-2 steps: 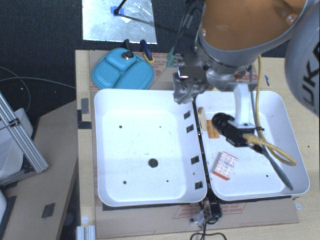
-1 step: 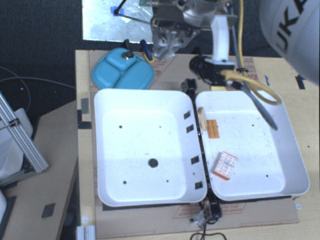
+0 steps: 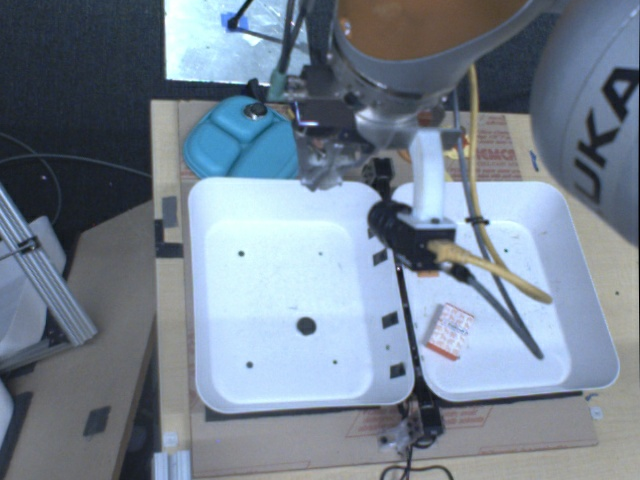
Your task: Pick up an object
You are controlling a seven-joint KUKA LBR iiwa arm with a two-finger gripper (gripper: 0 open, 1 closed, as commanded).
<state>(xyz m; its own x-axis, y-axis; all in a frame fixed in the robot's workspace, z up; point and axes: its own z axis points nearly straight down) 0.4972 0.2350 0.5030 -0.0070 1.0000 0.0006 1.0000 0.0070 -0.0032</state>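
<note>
Hand (image 3: 322, 176) by left bin (image 3: 280, 288); bench (image 3: 280, 433); dark floor (image 3: 80, 68)

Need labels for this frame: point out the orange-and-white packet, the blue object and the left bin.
Orange-and-white packet (image 3: 452, 330), camera view, its middle.
Blue object (image 3: 243, 140), camera view, its top face.
Left bin (image 3: 280, 268), camera view, bare floor.

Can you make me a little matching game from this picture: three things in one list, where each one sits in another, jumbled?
1. turquoise rounded plastic object
2. small orange-and-white packet
3. small dark round spot

A. floor of the left white bin
B. on the bench beyond the left bin
C. floor of the right white bin

Pairs: 1-B, 2-C, 3-A
</note>
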